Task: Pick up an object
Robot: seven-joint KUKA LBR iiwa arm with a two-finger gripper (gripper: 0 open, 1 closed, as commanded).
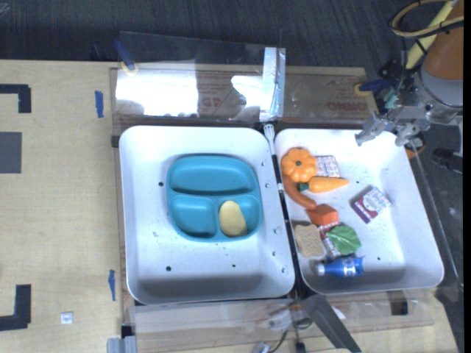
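Two white bins sit side by side on the worktop [59, 219]. The left bin [140, 256] holds one blue compartment tray [202, 186], and one yellow egg-shaped object [232, 218] lies in the tray's lower right compartment. The right bin [412, 226] holds the remaining objects. One orange pumpkin [297, 165] lies near the wall shared with the left bin, and one carrot [328, 184] touches the pumpkin's lower right side. One small packet [328, 165] lies just right of the pumpkin. One purple packet [369, 202] lies apart, further right of the carrot. Below the pumpkin lie one orange block [322, 215], one brown slice [309, 241], one green leafy piece [343, 237] and one blue can [341, 268]. The tool [394, 127] hangs over the right bin's upper right corner, well apart from the pumpkin; nothing is seen between its fingers, and their opening cannot be told.
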